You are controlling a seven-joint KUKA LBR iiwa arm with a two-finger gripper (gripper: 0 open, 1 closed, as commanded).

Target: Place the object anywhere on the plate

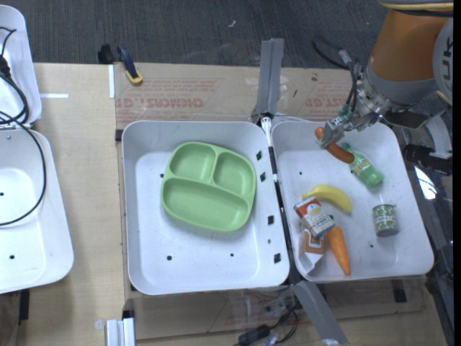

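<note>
Green divided plate (pixel 209 186) sits in the left bin (pixel 137 215). Right bin (pixel 403 258) has a banana (pixel 329 196), carrot (pixel 338 249), small can (pixel 386 220), green bottle (pixel 362 167) and a snack packet (pixel 315 219). The gripper (pixel 333 137) hangs at that bin's upper left, right by the bottle's orange end.

We see a pale green plate (pixel 209 186) in a white bin (pixel 144 265), a yellow banana (pixel 330 196), an orange carrot (pixel 338 249), a green bottle (pixel 365 171) and a tan surface (pixel 72 99).
</note>
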